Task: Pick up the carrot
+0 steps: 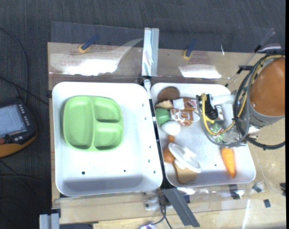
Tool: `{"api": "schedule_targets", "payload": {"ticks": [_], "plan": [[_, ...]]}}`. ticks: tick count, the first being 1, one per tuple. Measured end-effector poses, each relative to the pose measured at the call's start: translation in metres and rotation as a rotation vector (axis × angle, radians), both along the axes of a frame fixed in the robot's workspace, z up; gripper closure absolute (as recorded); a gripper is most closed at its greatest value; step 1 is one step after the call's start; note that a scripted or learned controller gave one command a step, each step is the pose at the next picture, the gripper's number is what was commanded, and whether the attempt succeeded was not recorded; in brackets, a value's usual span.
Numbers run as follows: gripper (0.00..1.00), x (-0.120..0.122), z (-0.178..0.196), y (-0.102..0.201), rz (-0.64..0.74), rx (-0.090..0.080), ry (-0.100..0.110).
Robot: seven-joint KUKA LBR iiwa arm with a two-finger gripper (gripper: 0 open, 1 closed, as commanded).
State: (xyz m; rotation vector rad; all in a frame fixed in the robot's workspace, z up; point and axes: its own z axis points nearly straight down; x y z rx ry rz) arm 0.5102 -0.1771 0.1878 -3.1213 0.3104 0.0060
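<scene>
In the right bin (240,178), towards its front right corner, the carrot (229,162) lies flat on the white floor. Its length runs roughly from back to front, the thicker end is towards the arm (266,92), and it sits close to the bin's right wall. It is apart from the other things, which crowd the bin's left side: a white egg-shaped piece (171,128), a printed packet (185,114), a brown round piece (168,93) and a white lidded cup (185,157).

The arm reaches in from the right, with its wrist low over the bin just behind the carrot's thick end. Cables and brackets clutter that spot, so I cannot tell whether the jaws are wide or narrow, and nothing shows the carrot between them.

I judge this to be the approach, with the grasp not yet made.

The next move calls for a short shift towards the bin's front to bring the jaws over the carrot's middle. They should then turn to close across its narrow width (not along its length) before the descent. The nearby wall leaves little room on that side. A tapered, smooth carrot may also roll or squirt out if it is pinched off-centre.

The green divided plate (93,122) in the left bin (106,178) plays no part here.
</scene>
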Motion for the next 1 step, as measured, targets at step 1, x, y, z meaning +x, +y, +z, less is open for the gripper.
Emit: {"api": "schedule_targets", "payload": {"ticks": [1], "plan": [[1.00, -0.0103, 0.0128, 0.0545, -0.040, 0.001, 0.001]]}}
